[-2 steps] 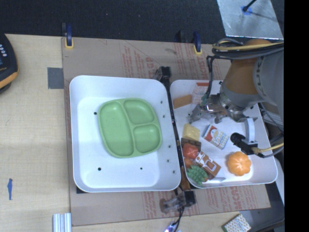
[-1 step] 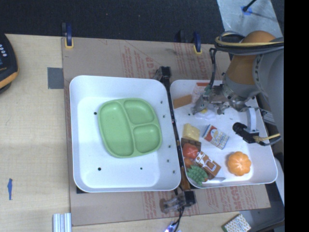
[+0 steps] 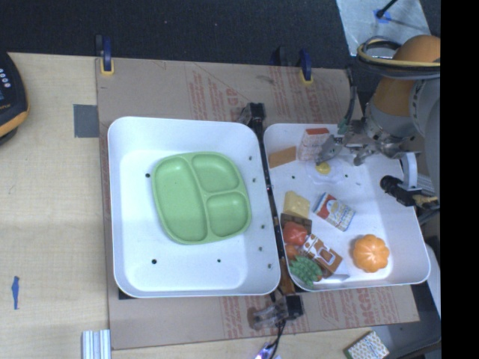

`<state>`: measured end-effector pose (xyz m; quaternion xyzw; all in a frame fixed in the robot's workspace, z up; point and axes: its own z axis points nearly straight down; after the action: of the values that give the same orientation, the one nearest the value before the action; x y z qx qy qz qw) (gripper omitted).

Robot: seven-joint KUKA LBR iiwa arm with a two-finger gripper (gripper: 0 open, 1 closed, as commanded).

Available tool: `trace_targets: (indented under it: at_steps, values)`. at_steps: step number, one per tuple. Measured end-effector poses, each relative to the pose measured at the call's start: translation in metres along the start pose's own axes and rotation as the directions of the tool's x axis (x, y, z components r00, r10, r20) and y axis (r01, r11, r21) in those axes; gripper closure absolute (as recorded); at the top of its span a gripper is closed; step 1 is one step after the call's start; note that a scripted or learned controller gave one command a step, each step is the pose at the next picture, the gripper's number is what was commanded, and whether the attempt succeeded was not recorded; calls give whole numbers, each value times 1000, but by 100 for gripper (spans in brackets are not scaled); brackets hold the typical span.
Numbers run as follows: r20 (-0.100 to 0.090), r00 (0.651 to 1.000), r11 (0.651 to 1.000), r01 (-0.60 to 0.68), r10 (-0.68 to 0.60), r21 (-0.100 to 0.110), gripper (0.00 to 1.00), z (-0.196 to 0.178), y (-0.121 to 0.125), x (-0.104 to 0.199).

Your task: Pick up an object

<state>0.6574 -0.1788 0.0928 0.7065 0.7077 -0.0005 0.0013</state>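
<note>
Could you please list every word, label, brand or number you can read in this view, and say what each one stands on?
Nothing here can be read with confidence.
Red print on the cardboard sheet under the bins: too faint and blurred to read.
Small red and white packet: print too small.
Brown snack packet: print too small.
Clear wrapper with a red label: blurred.
Dark device at the left edge: markings unreadable.

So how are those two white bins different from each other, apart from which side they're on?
The left bin carries one thing, a green divided plate lying flat at its middle; the right bin carries many small items, among them an orange fruit and a red-and-white packet. The gripper is over the right bin's far end, not the left bin. Both are shallow, white and round-cornered.
</note>
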Motion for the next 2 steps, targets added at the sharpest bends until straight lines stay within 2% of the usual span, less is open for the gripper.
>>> trace_targets:
  at_steps: [1, 2]
  values:
    - [-2, 1000, 1000, 0, 0, 5, 0, -70, -102, 5]
    - [-8, 1000, 1000, 2, -2, 15, 0, -53, -186, 55]
